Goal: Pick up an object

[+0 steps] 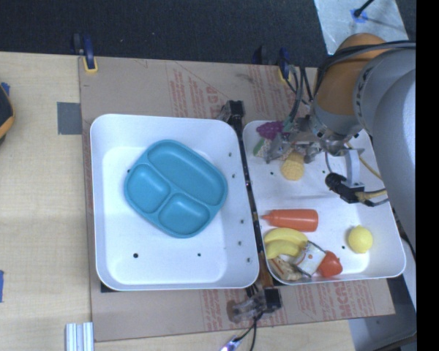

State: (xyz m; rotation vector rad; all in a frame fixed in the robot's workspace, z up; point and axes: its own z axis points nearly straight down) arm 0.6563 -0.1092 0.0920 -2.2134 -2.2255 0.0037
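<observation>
I see the gripper (pixel 287 148) low in the far corner of the right bin (pixel 380 269), just above a small yellow corn-like piece (pixel 293 169). The rig note bars comment where its closure is unreadable, and it is unreadable here; nothing is visibly held.

Candidate objects sit along the near side of the right bin. The orange carrot-shaped piece (pixel 291 219) is smooth and tapered, its long axis running left to right. Just below it, the yellow banana (pixel 284 242) curves, also lying roughly left-right. A round lemon (pixel 360 239) sits apart to the right. A purple item (pixel 268 130) lies beside the gripper.

The left bin (pixel 110 196) carries a glossy blue divided plate (pixel 176 187), tilted diagonally.
</observation>
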